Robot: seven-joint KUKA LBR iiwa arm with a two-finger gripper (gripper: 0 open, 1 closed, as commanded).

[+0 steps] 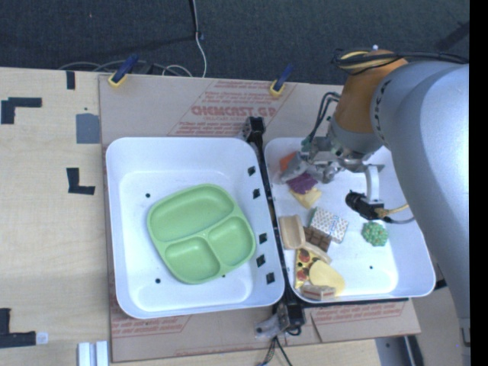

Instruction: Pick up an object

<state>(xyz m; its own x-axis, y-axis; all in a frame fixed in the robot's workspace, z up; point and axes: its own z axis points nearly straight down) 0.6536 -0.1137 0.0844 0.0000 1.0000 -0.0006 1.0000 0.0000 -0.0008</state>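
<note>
My gripper [311, 166] is low over the upper left part of the right bin [408, 277]. Directly under it lie a purple piece [302, 182] and a yellow piece [309, 197]. A small red-orange thing [287, 161] sits just left of the gripper. Whether anything is held is hidden by the wrist. Lower in the same bin are a tan bread slice [290, 231], a checkered white box [329, 223], a green broccoli head [374, 233], a pizza slice [304, 264] and a pale yellow piece [325, 280].
The left bin [126, 166] holds a green divided plate [202, 231]. A black divider [263, 204] runs between the two bins. The big grey arm covers the right side of the right bin. Blue clamps [280, 78] grip the cardboard behind the bins.
</note>
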